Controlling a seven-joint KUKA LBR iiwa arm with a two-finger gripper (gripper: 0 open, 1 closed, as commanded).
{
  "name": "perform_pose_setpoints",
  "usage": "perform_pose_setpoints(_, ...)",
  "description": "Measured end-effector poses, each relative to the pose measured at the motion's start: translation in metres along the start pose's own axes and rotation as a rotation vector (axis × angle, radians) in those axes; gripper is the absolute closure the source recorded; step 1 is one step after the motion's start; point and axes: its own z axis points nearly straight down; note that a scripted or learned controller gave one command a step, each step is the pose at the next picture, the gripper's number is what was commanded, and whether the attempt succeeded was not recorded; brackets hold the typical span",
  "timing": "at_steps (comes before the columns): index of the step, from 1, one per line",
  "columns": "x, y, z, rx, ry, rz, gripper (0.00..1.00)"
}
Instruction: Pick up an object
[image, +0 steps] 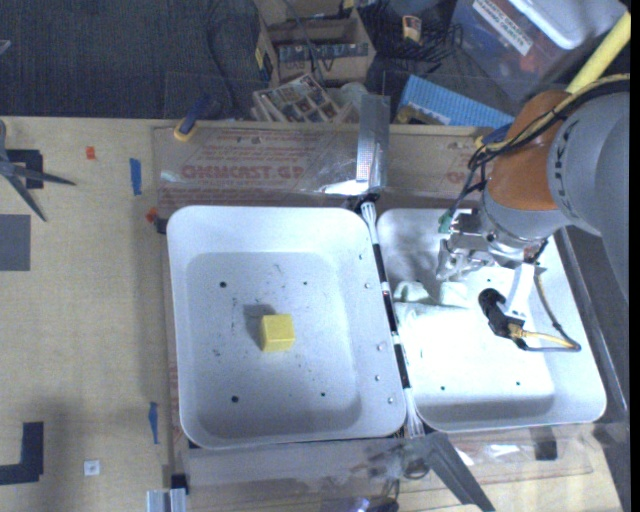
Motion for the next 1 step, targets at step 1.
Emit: perform_pose_setpoints(1,0.0694,-0.0757,-0.0544,0.003,0.001,0.003,1.0)
